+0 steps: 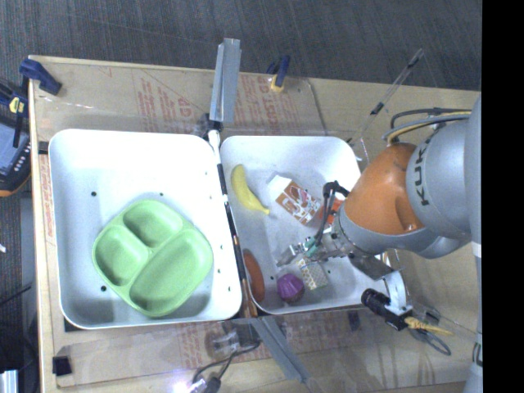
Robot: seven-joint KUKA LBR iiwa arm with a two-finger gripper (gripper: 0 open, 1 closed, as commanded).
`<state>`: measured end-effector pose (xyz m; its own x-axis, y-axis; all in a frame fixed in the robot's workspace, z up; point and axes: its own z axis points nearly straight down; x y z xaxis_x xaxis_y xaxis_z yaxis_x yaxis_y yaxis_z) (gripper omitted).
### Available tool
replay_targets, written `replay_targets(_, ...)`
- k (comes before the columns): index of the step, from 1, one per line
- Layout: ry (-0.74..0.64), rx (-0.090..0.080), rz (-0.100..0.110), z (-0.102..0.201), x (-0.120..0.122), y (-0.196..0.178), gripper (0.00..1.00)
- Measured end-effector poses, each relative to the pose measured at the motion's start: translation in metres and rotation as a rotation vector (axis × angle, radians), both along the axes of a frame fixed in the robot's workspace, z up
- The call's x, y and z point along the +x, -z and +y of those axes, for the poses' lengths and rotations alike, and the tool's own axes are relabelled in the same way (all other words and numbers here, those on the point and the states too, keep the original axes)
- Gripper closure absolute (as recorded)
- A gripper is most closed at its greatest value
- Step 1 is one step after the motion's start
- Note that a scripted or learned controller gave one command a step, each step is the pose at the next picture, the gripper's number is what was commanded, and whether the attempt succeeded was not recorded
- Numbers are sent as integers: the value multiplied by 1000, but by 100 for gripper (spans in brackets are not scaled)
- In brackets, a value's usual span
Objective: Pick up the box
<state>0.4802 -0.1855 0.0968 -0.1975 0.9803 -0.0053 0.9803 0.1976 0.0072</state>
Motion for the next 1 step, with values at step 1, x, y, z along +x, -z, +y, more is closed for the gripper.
replay_targets(1,-6,4,11,1,-3,-5,100)
